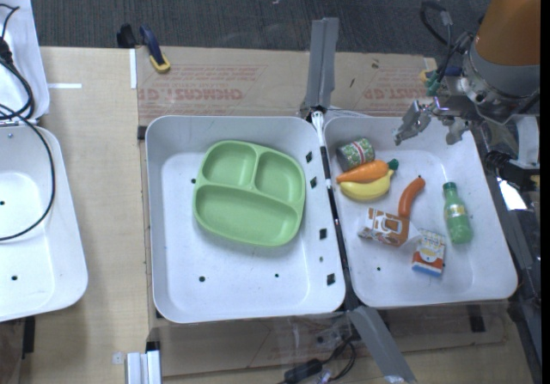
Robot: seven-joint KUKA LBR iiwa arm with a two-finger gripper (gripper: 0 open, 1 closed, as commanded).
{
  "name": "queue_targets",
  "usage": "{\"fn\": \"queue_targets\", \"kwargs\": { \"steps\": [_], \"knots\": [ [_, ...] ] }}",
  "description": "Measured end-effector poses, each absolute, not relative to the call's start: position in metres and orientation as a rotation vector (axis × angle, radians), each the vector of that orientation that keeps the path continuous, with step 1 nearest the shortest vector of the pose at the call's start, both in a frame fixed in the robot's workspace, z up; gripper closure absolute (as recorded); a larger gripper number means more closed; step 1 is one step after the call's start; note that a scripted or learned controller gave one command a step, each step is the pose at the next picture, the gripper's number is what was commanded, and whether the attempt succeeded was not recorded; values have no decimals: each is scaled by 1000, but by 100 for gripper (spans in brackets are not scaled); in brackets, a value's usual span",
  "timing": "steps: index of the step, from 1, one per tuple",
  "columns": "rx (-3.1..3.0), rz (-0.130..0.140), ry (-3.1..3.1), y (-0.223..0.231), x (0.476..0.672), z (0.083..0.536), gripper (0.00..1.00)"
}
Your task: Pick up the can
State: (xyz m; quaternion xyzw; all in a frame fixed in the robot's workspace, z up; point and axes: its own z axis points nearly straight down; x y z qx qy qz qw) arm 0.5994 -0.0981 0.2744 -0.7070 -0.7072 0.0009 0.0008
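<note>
While the arm hangs above the right bin's far edge, its jaws gape, holding nothing.

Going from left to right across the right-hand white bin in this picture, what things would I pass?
Can → banana with the carrot lying on it → crumpled carton → sausage → small juice box → green bottle. The pincer hangs over the bin's far edge.
</note>
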Motion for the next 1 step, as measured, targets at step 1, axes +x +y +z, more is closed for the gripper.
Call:
{"fn": "queue_targets", "kwargs": {
  "steps": [1],
  "knots": [
    [-2237, 5, -2202, -39, 647, 201, 0]
  ]
}}
